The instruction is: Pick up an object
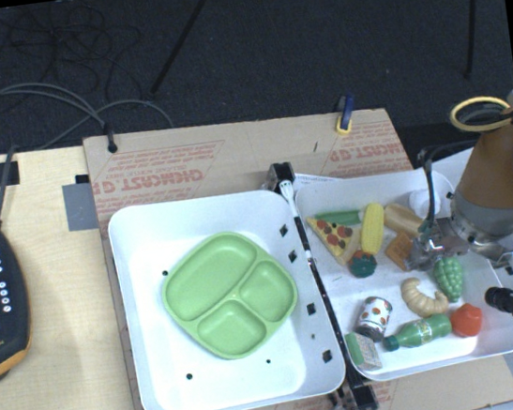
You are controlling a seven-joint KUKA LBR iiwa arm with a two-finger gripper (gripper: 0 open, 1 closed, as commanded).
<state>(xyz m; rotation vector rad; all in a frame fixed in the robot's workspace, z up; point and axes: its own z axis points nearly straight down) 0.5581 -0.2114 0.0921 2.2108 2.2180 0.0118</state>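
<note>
Glossy plastic toy food fills the right bin [512, 341], where the gripper [430, 249] hangs beside knobbly green grapes [449, 275]; whether its jaws are parted I cannot tell.

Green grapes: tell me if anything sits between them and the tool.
Nothing visible stands between them. The tool is low in the right bin, right beside the green grapes. The croissant and tomato crowd the grapes from the left and below, not on the tool's side.
</note>
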